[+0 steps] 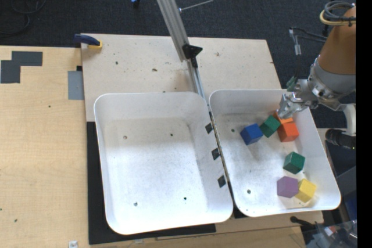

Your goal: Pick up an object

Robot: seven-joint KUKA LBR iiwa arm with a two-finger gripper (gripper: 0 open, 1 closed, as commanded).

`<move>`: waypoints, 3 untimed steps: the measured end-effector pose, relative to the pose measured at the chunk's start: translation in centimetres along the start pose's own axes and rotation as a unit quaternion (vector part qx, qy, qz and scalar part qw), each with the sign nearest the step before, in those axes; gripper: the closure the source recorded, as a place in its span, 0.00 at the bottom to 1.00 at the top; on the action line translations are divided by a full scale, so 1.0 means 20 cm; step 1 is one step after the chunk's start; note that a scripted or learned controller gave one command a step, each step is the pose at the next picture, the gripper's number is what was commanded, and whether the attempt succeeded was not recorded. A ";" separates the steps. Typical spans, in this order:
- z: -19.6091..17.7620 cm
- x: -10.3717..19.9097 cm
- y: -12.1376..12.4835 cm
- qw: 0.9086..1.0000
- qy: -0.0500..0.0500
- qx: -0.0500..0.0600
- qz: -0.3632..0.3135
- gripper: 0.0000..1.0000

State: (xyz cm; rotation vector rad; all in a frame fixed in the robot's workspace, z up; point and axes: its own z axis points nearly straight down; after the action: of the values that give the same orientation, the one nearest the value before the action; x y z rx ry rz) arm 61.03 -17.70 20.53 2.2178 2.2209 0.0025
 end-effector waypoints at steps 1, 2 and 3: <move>-0.27 -0.01 0.00 1.000 0.000 0.000 0.000 1.00; -0.29 0.24 -0.06 1.000 0.001 0.003 -0.001 1.00; -0.29 0.53 -0.15 1.000 0.002 0.004 -0.002 1.00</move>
State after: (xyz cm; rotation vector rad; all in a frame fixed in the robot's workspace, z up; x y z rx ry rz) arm 57.91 -7.18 26.31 2.2197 2.2302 -0.0018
